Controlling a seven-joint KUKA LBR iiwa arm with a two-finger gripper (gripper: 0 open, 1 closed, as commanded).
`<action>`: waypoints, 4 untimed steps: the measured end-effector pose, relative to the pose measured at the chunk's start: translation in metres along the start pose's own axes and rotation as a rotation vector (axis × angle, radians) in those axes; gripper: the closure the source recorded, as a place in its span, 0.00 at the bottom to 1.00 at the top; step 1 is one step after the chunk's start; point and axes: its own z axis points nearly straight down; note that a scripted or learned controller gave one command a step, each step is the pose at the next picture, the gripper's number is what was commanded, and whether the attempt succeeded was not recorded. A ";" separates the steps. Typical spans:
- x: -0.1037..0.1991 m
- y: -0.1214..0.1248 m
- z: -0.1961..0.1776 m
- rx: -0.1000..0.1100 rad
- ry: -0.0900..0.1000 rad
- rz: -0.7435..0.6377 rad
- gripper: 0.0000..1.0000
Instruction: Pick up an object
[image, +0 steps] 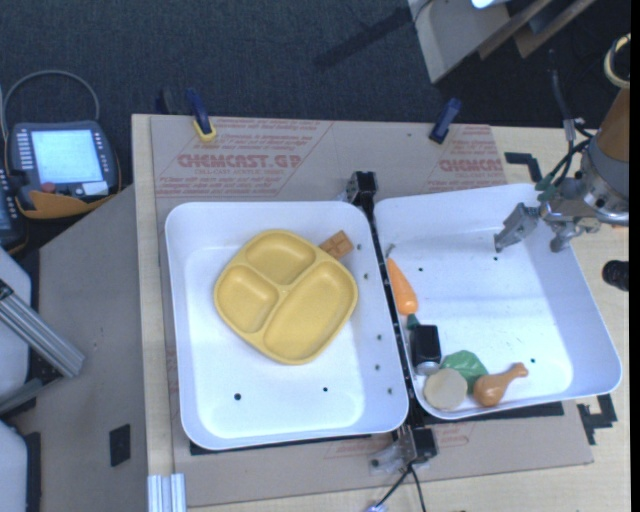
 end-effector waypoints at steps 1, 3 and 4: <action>0.001 0.003 -0.008 -0.014 -0.003 -0.004 0.00; 0.003 0.004 0.108 -0.008 -0.001 -0.003 0.00; 0.001 0.007 0.142 -0.018 -0.006 -0.002 0.00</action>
